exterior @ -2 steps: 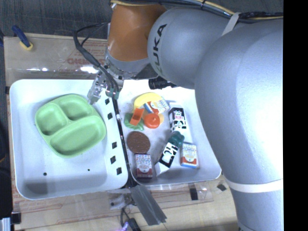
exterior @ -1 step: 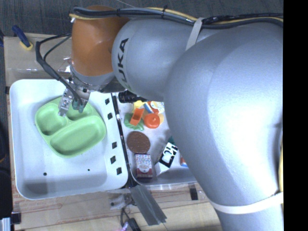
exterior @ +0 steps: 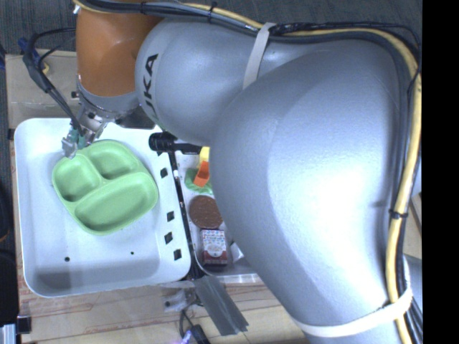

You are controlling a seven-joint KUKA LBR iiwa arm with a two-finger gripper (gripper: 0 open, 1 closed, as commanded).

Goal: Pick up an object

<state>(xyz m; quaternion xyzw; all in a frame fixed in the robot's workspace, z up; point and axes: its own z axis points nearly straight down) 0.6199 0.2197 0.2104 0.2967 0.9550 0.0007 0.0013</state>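
Camera view first: my gripper (exterior: 74,140) sits low at the left bin's (exterior: 32,213) upper left corner, touching the rim of the green divided plate (exterior: 105,185) lying there; its state I cannot tell. Rightward, a brown disc (exterior: 204,211) and an orange piece (exterior: 203,172) lie along the other bin's left edge.

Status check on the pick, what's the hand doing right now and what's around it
Hand down at the far rim of the green divided plate in the left bin. Nothing seen between its fingers. Arm covers most of the right bin; brown round object beside it.
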